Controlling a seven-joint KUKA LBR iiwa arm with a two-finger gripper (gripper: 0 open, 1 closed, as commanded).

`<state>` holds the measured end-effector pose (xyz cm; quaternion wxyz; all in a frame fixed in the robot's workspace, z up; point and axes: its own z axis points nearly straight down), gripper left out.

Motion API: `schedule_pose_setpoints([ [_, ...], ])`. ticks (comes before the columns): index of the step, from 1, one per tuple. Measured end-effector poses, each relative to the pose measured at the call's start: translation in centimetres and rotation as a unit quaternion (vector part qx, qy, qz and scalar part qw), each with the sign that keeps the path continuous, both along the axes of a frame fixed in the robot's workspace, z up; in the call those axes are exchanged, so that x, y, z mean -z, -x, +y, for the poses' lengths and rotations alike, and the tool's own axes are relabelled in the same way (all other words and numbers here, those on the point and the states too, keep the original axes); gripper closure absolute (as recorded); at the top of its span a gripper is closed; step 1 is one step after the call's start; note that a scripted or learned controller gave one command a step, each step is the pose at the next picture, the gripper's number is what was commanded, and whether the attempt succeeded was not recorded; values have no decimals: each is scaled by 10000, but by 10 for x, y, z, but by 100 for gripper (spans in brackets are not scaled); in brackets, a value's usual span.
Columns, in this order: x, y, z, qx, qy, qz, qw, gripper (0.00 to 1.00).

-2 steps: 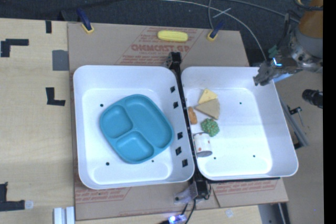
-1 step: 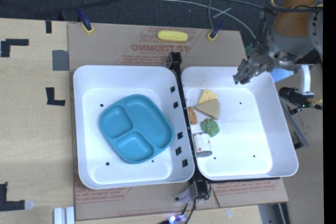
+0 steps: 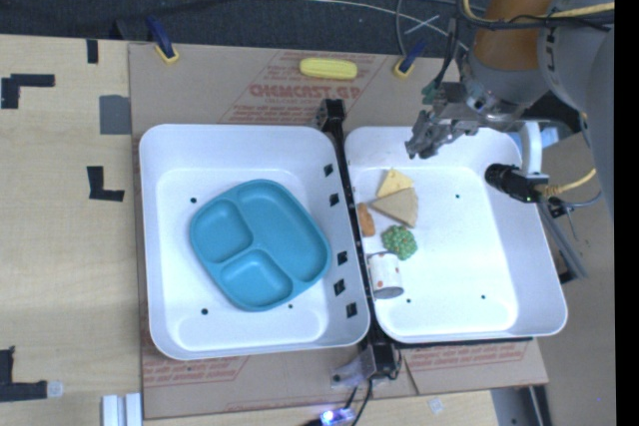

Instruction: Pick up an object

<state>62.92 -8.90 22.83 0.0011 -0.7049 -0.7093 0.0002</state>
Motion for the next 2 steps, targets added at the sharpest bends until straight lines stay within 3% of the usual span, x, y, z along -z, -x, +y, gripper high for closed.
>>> schedule_pose_setpoints([
  [2, -2, -23, 110, -1, -2, -8, 10000, 100],
])
